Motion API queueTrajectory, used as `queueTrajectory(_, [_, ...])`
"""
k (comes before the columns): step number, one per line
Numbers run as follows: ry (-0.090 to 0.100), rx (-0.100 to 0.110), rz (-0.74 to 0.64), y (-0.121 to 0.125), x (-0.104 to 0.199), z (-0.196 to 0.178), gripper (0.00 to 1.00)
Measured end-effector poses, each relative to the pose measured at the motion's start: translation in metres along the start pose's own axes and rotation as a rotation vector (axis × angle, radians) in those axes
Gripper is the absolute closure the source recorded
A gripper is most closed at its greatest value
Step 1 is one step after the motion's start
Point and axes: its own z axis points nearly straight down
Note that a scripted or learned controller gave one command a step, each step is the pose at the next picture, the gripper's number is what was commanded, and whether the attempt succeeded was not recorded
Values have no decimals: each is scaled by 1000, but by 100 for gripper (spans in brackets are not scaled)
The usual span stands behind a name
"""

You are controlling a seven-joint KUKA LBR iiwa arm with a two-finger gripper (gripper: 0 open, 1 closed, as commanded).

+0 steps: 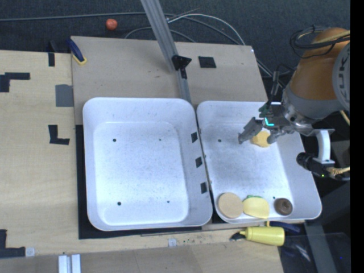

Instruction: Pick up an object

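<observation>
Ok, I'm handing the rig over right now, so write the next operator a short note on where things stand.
End effector: over the right bin, at a small yellow object; a firm hold can't be confirmed.
Along that bin's near edge: tan disc, yellow piece, brown round piece.
Yellow tool lies on the bench outside the bin.
Done: approach to the yellow object.
Left: confirm the grasp and lift.

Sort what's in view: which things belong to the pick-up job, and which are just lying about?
Part of the job:
- gripper
- yellow piece at the gripper, in the right bin
- tan disc, yellow lump and brown ball at that bin's near edge

Lying about:
- left bin
- yellow tool on the bench
- orange ball at the back
</observation>
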Motion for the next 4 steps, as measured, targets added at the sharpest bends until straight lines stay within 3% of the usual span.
queueTrajectory(1, [0, 0, 0, 0, 0, 0, 0])
queueTrajectory(4, [-1, -1, 0, 4, 4, 136, 0])
